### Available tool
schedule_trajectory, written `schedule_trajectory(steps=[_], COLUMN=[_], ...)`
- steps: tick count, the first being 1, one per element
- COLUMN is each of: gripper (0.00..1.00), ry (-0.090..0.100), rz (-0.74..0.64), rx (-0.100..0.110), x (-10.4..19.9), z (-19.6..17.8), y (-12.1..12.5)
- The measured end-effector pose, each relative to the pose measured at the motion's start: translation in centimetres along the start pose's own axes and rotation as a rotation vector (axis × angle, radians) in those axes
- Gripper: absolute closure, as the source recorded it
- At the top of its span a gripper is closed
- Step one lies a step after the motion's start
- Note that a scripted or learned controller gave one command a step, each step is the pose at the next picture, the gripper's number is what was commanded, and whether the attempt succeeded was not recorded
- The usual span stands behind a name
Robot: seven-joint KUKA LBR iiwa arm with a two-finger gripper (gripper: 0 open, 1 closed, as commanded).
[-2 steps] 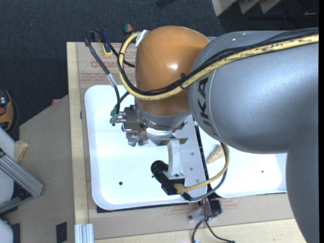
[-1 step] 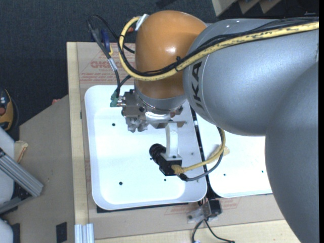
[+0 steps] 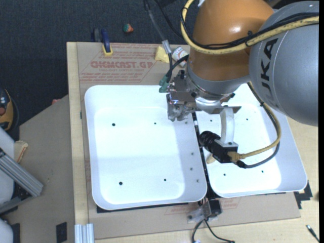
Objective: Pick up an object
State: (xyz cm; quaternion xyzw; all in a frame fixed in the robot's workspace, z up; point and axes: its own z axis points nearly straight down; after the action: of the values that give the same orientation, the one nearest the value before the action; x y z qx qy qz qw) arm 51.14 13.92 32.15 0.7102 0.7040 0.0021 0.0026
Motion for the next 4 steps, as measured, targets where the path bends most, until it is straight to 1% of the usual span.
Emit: schedule_trajectory(steps=[1,2,3,4], gripper=[1.00,1.00,1.00,1.00], ry=[0.000,0.001,0.006,-0.002], rz=[-0.014,-0.011,-0.005,-0.011], rx=[0.015,0.007,-0.012,0.017], x=[7.0,8.7,5.0,7.5], z=[8.0,7.9,-7.9,1.3], y=[0.6,1.0,3.6,1.5])
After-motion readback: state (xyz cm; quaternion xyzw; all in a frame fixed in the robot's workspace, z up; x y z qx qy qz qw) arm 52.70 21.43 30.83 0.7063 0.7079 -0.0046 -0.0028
